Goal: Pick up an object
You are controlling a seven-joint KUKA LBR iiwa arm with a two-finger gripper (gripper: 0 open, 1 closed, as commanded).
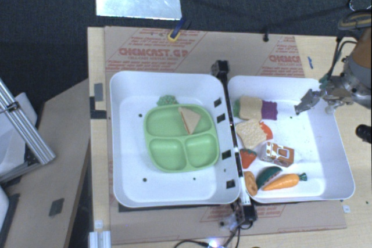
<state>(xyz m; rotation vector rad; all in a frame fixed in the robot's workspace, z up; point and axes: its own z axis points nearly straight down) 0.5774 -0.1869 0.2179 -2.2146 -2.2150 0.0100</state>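
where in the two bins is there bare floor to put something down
Right bin: bare white on its right half, from under the gripper down past the carrot. Its left side is crowded with toy food along the divider. Left bin: a bare strip around the green tray, widest at left and front; two tray compartments are bare too.

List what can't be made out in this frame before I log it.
- Gripper: finger state too small and blurred in the camera view.
- Arm: cut off by the right edge.
- Green item behind the green tray: partly hidden by the tray rim; identity unclear.
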